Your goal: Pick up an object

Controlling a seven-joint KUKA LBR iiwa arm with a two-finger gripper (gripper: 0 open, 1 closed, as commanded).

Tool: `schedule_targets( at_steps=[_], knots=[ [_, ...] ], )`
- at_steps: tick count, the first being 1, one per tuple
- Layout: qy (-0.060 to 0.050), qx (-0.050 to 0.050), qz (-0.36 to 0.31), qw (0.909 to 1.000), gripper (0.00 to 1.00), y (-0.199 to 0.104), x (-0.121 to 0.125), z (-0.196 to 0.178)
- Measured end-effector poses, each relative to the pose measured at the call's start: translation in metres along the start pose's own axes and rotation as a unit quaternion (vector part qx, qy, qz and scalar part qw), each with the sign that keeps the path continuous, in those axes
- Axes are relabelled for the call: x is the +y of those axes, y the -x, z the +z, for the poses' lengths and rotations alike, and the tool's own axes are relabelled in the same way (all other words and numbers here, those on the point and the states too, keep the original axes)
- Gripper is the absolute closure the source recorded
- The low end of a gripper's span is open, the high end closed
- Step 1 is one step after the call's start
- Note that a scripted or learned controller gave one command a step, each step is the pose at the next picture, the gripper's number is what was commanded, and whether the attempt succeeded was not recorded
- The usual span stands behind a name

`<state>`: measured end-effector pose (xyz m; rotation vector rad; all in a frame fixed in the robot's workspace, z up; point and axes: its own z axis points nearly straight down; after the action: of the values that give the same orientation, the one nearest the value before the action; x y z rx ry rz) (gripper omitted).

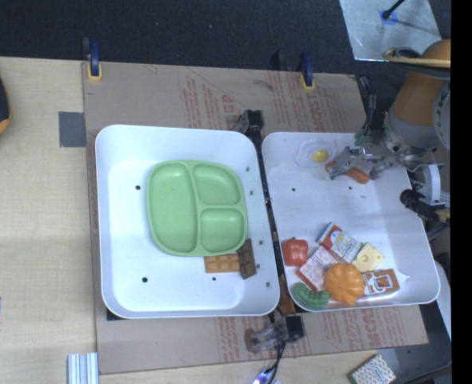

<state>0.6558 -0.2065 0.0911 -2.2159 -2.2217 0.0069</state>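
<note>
My gripper (354, 164) hangs low over the far part of the right bin (396, 214), under the arm's orange band. A small orange-red piece (359, 176) lies just beneath and in front of it, touching or nearly touching. A white fried-egg toy with a yellow yolk (317, 154) lies just left of the gripper. At the bin's near edge sits a heap: a red pepper (295, 251), an orange pumpkin (344, 282), a green vegetable (310, 297), a yellow cheese wedge (369, 257) and small printed packets (338, 242).
The left bin (124, 214) holds a green divided plate (196, 208), with a tan wafer (222, 264) and a dark brown block (246, 258) by its near right corner. A ridge where the two bins meet runs between them. Clamps hold the cardboard at the bench's back edge.
</note>
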Motion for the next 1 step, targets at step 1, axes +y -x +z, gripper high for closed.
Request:
schedule_targets(
  at_steps=[1],
  knots=[
    [0.004,-0.001,0.0,1.0,0.0,0.0053,0.0013,-0.0479]
  ],
)
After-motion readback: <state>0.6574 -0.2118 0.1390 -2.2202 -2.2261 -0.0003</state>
